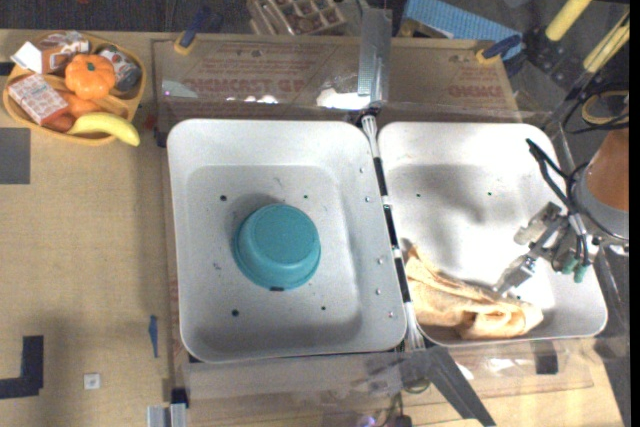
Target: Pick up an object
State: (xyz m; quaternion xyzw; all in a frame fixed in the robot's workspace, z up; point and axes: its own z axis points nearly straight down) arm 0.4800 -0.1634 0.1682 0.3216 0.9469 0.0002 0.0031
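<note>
your gripper (520, 270), claw state unclear, sits low by the right bin (470, 155) edge near one banana peel (465, 305); one teal bowl (279, 246) fills the left bin (200, 155).

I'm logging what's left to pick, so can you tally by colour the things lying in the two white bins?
Teal: 1, the upside-down bowl in the left bin.
Tan: 1, the crumpled cloth in the right bin, with the gripper at its right end.
Total: 2
</note>
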